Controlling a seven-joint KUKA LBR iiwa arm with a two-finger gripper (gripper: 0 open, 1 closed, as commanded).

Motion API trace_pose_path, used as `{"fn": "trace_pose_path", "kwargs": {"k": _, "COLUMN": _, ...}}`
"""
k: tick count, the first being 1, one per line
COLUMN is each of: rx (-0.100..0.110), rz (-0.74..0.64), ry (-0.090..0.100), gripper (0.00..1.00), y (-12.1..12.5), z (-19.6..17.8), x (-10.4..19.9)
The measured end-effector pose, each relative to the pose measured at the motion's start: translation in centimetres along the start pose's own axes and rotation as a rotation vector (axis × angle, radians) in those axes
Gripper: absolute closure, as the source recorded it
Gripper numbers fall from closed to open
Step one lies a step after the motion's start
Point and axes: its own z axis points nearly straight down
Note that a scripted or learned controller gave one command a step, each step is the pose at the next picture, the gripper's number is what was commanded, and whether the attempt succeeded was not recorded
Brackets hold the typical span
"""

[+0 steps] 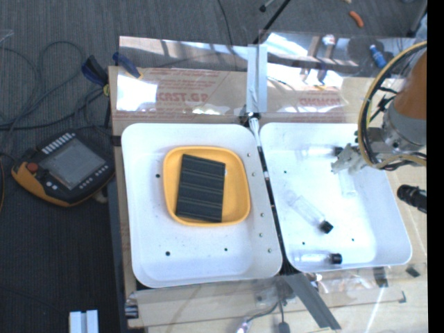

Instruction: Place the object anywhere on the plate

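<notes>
Leftmost, on the dark carpet beside the bench, lies a grey handheld control pendant with an orange edge and a small screen [66,168], its cable trailing away. Next comes the left shallow white plastic bin [142,234]. Inside it sits a square yellow plate with rounded corners [238,186], and resting flat on that plate is a dark, ribbed rectangular block [201,186], slightly tilted, lying wholly within the plate's rim.

Behind both bins stands a low wall of clear, reflective plastic sheeting [187,89].

To the right, touching the first bin along its edge, is the right shallow white plastic bin [388,234]. It holds two clear plastic tubes with black caps: one clear tube lying diagonally [310,214] near the bin's middle, and another clear tube lying along the near wall [318,258].

Over this bin's far right part hangs the pale grey two-finger gripper [345,161], on a grey arm with an orange band [411,99] wrapped in black and yellow cables. Nothing shows between its fingers; whether they are spread or closed cannot be told.
</notes>
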Motion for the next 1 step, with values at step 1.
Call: {"fn": "trace_pose_path", "kwargs": {"k": 1, "rx": 0.0, "rz": 0.0, "ry": 0.0, "gripper": 0.0, "y": 0.01, "z": -0.02, "x": -0.01}}
